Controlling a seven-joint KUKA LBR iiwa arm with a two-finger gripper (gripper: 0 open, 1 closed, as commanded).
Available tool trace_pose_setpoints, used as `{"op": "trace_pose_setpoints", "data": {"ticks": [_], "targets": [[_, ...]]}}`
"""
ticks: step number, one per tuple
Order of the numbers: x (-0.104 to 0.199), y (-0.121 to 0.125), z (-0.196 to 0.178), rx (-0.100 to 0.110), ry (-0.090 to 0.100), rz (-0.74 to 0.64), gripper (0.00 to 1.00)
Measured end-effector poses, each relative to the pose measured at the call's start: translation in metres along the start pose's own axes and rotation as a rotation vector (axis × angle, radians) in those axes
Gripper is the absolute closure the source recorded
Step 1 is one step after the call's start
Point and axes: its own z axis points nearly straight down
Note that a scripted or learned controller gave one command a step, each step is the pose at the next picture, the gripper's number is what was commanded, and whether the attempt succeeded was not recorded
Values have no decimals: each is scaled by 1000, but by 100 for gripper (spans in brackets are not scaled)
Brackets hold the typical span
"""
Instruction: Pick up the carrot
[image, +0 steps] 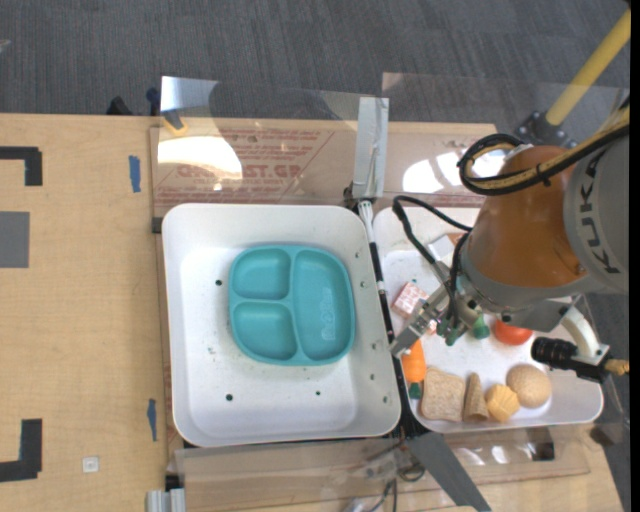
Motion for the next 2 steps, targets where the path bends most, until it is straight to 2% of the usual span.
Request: {"op": "trace_pose_setpoints", "data": {"ticks": [1,2], "targets": [[-24,-37,12,30,36,121,0],[13,-4,12,32,35,274,0]]}}
